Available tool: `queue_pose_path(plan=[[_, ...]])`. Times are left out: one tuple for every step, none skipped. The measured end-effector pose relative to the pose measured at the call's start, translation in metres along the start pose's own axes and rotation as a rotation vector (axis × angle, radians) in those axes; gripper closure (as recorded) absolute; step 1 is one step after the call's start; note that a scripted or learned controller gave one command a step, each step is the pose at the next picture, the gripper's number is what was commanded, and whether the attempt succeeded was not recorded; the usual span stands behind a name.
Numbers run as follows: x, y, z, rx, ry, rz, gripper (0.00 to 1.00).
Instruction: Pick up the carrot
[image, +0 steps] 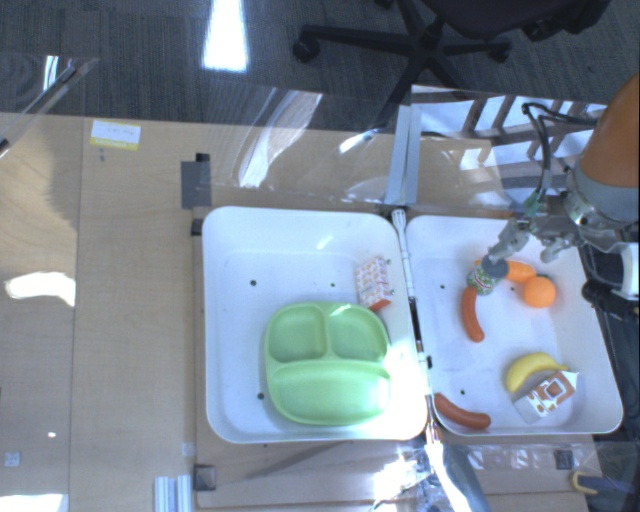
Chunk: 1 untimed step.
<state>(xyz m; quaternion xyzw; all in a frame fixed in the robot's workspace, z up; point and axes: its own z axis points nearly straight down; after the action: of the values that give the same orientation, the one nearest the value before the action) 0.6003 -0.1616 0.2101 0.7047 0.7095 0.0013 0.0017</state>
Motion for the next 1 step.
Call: queue_pose_path(plan=[[-0.0366,0.0284,0.1030,-0.005,-0.002,0.030,0.00]])
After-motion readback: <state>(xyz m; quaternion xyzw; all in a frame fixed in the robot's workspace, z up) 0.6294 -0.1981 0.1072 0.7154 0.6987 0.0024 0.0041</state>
